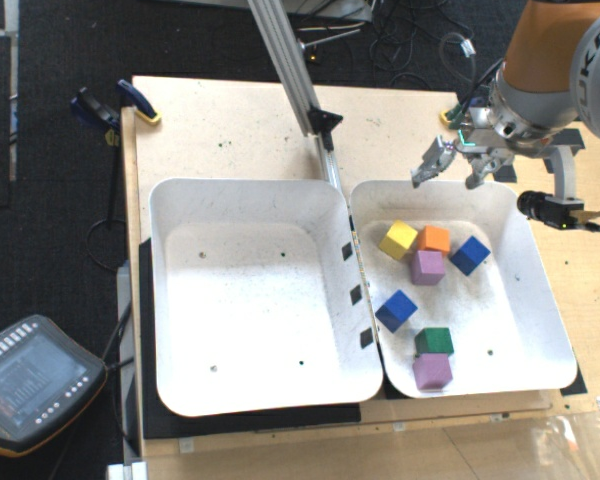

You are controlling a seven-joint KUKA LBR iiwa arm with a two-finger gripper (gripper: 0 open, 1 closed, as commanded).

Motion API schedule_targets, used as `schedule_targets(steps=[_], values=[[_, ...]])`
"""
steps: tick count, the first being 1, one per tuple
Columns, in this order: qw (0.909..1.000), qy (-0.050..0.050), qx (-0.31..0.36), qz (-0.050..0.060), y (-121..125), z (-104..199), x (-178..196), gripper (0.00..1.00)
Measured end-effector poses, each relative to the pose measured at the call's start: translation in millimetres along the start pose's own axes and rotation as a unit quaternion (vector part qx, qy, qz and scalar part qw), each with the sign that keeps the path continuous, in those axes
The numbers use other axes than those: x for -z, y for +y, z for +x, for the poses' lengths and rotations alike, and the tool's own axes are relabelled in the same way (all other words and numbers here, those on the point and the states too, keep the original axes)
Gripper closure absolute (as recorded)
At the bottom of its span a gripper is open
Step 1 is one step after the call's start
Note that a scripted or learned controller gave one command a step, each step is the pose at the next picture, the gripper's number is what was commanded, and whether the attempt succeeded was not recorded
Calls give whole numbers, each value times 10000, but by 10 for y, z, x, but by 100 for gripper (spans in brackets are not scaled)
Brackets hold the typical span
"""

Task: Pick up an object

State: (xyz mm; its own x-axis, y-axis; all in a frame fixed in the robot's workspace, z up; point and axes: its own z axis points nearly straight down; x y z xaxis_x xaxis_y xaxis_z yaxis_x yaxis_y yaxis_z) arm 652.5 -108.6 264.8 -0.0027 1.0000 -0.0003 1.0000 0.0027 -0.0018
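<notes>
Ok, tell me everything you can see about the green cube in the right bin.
The green cube is a small, matte, solid-coloured block, foam-like by its look, with a lighter top face and a darker front face. It sits flat on the floor of the right bin, in the near part. Its near side touches or nearly touches a purple cube; a blue cube lies apart, up and to its left. The gripper hangs well away, above the bin's far rim.

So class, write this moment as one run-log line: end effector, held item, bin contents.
end effector: open, above right bin far rim | held: nothing | right bin: seven cubes | left bin: no cubes
</notes>
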Motion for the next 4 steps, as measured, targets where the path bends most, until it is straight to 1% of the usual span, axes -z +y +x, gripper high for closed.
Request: schedule_targets(steps=[1,2,3,4], values=[[10000,0,-14,11,-42,-11,-438,0],[10000,3,-15,22,-37,-27,-1081,0],[10000,-7,-11,-44,-23,-42,-1482,0],[10000,-6,-20,-30,-31,-42,-1415,100]])
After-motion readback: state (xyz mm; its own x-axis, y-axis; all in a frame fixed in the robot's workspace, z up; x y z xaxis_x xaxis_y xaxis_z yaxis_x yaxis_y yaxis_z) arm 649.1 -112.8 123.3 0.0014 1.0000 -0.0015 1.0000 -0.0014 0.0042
